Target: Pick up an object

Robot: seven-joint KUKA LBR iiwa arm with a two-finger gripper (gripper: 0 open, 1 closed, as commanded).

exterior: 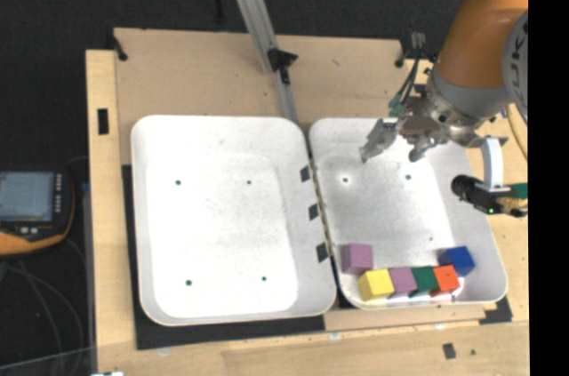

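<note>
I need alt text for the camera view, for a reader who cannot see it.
The grey robot arm's open two-finger gripper hovers over the right shallow white bin, holding nothing. Small coloured blocks cluster along that bin's near edge. The left shallow white bin lies beside it.

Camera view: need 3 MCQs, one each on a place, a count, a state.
1. Where are the blocks?
A. left bin
B. right bin, near edge
C. bench outside the bins

2. How many purple blocks?
A. none
B. two
C. four

3. The gripper is:
A. above the right bin, nothing between its fingers
B. clamped on the yellow block
C. over the left bin

Key: B, the blocks sit along the right bin's near wall; B, purple blocks at and; A, the gripper hangs over the right bin's far part, fingers spread and bare.
</note>
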